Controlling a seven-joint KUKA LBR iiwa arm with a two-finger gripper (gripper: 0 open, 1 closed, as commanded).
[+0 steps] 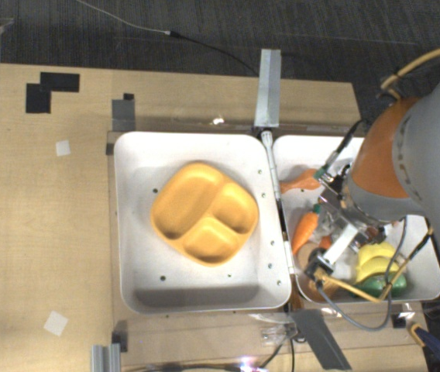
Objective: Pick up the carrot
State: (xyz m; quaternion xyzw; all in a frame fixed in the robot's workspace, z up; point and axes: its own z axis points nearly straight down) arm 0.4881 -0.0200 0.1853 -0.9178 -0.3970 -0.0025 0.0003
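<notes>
Orange carrot half behind tool

Carrot in right bin; yellow divided dish in left bin.

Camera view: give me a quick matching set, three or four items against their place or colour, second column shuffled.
Items:
1. yellow divided plate
2. carrot
3. banana
4. gripper

Places:
A. right bin, beside the divider
B. left bin
C. over the right bin, just right of the carrot
D. right bin, near its front right corner

Pairs: 1-B, 2-A, 3-D, 4-C
</notes>
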